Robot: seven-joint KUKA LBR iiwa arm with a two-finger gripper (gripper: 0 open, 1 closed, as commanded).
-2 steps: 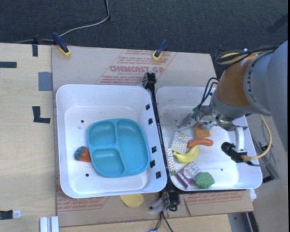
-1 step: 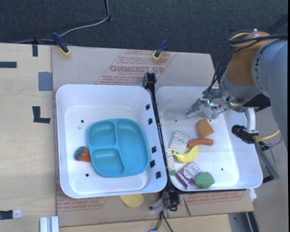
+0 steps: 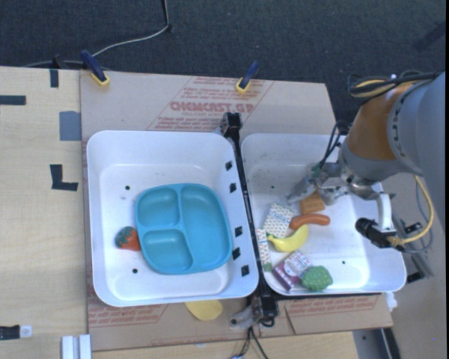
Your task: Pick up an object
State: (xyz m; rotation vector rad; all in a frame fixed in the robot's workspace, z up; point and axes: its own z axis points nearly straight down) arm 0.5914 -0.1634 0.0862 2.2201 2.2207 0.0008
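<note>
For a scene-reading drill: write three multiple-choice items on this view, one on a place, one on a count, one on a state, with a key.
1. Where does the blue tray lie?
A. left bin
B. right bin
C. on the bench

2. How many compartments does the blue tray have?
A. two
B. three
C. five

3. How does the banana stand?
A. lifted by the gripper
B. lying in the right bin
C. on the tray

Key: 1 A, it fills the left bin. 2 B, three hollows show. 3 B, it rests on the floor of the right bin, below the gripper.
</note>
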